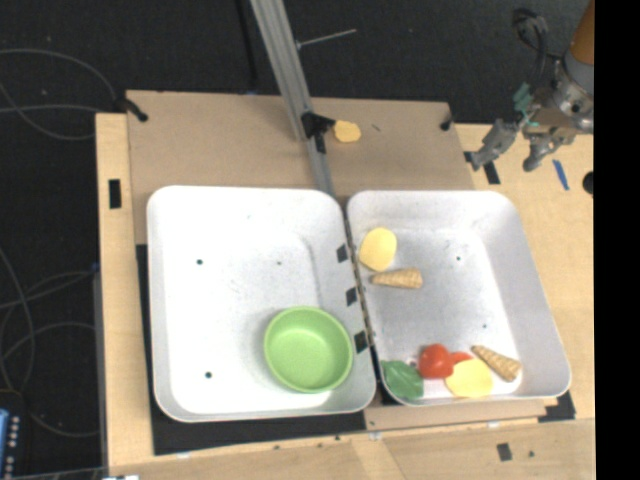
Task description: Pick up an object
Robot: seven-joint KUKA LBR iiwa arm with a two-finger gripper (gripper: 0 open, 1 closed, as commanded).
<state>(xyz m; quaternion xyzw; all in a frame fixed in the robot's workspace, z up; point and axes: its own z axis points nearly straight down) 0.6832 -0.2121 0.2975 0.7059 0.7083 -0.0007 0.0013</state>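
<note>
My gripper hangs above the bench past the far right corner of the right bin, its two fingers spread open with nothing between them. In the right bin lie a pale yellow round piece and a tan cone near the left wall. Along the near edge lie a green piece, a red piece, a yellow piece and a second tan cone. A green bowl sits in the left bin, near its front right corner.
A slanted metal post rises from the bench behind the seam between the bins. A small yellow piece lies on the bench beside its base. Black cables trail on the dark floor to the left.
</note>
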